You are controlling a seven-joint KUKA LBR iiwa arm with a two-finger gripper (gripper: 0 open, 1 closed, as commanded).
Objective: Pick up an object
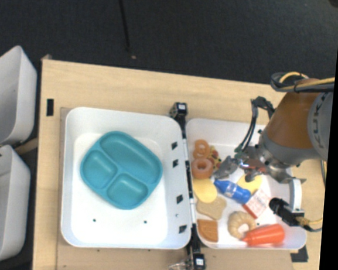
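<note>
The gripper (pixel 241 165) hangs low in the right bin (pixel 228 129), how far open I cannot tell, just above the blue bottle (pixel 233 190), which lies toward the bin's near side, its long axis running left to right.

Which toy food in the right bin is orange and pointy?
The orange plastic carrot by the right bin's front edge; the others are rounder and paler.
</note>
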